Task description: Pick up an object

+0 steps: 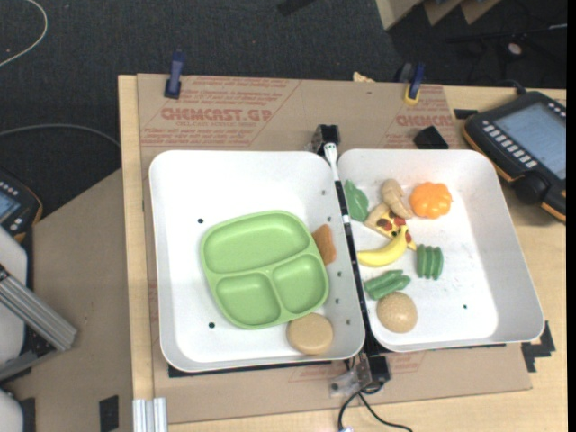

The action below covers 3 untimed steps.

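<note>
The table bears a brown cardboard sheet held at its far edge by a blue clamp and a yellow-tipped clamp; two white bins, left bin and right bin, sit side by side, touching, on the sheet

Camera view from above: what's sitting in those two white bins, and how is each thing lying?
Green divided plate: flat in the left bin, compartments bare.
Tan round piece: left bin, touching the plate's near edge.
Orange-brown piece: against the plate's right edge.
Orange fruit: right bin, apart.
Banana: lying flat among the right bin's cluster.
Tan ball: right bin, near edge.
</note>
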Tool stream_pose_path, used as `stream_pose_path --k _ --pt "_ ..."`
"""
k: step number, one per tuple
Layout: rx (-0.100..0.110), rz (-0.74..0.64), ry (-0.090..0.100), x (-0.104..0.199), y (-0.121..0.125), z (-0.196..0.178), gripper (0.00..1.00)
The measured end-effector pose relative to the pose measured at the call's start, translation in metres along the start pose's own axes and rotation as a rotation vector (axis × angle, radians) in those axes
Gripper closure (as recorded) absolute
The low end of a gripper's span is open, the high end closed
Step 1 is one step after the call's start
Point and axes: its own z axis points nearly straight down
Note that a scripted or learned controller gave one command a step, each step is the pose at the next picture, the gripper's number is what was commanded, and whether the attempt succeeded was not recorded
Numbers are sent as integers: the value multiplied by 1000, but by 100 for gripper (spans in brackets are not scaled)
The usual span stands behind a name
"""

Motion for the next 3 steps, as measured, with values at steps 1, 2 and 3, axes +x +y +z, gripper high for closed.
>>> stream_pose_path --k 1,2,3 --pt "30 -1 14 16 19 288 100" --pt "2 -3 2 25 -1 158 100" --pt "1 -4 2 37 1 54 100"
